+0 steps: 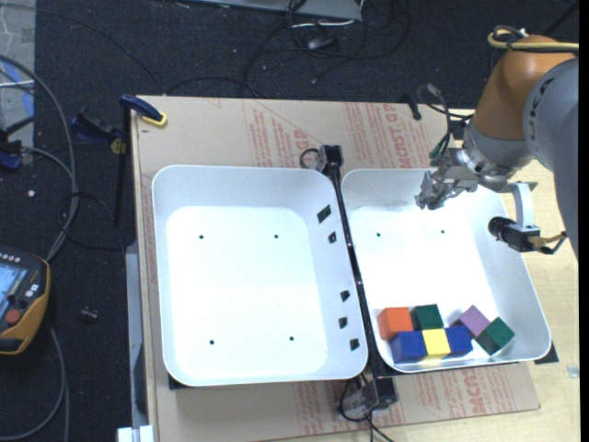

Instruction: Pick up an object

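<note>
The gripper (431,198) hangs over the far end of the right bin (405,180), near its back wall, and from this slanted view I cannot tell how wide the pincer stands; nothing shows in its hold. Every candidate for the pick sits at the opposite, near end of that bin, well apart from the tool: an orange block (396,320), a dark green block (426,317), two blue blocks (407,346) and (458,341), a yellow block (434,343), a purple block (474,320) and a second green block (495,335). They are packed tightly against the front wall, most of them touching a neighbour. That crowding looks like the main hazard: a descending finger is likely to land on top of an adjacent block rather than beside the chosen one, or to wedge two blocks together and lift neither. The front wall leaves little room for a finger on that side, so a straight-down approach on the blue or yellow blocks could strike the rim. The tilted green block at the right end may also slip out of a squeeze. The left bin (166,247) plays no part here.
</note>
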Controlling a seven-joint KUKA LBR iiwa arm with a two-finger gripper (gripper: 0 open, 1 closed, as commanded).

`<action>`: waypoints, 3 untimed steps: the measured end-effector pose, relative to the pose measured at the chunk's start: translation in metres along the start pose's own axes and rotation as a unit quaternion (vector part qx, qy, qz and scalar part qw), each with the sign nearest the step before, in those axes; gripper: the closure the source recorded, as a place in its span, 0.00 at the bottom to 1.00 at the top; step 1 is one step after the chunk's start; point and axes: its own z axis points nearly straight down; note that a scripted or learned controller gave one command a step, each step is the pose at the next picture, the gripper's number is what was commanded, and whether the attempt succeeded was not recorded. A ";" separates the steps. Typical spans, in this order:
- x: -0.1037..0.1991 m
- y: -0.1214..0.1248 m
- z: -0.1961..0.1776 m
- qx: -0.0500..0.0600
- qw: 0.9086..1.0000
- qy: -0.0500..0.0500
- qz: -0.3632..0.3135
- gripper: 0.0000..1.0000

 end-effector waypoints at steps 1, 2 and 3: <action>0.002 0.007 -0.045 -0.001 1.000 0.000 0.000 1.00; 0.012 0.011 -0.100 0.000 1.000 0.000 0.000 1.00; 0.072 0.003 -0.103 0.001 1.000 0.001 -0.002 1.00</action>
